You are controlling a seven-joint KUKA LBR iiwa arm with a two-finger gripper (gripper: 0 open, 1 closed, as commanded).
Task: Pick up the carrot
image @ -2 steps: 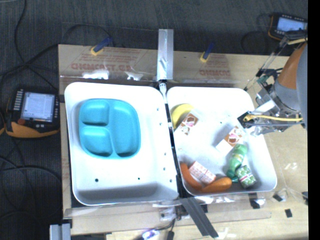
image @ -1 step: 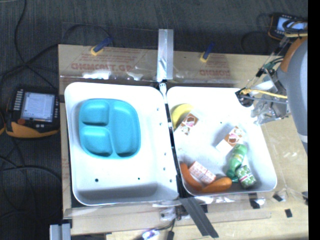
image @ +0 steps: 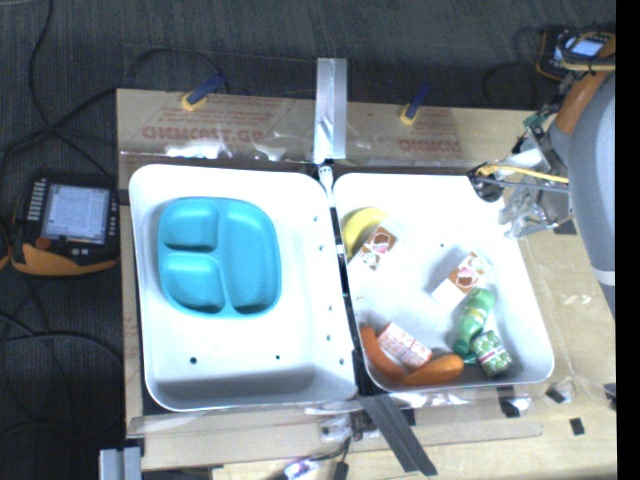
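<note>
Carrot (image: pixel 432 371) bottom of right bin (image: pixel 440 208) — carton (image: pixel 403 345) overlapping, bottle (image: pixel 478 334) beside.

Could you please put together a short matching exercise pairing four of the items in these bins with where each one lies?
Things:
1. carrot
2. blue tray
3. green bottle
4. banana

Places:
A. left bin
B. near edge of the right bin, next to the green bottle
C. far left corner of the right bin
D. near right corner of the right bin

Pairs: 1-B, 2-A, 3-D, 4-C
</note>
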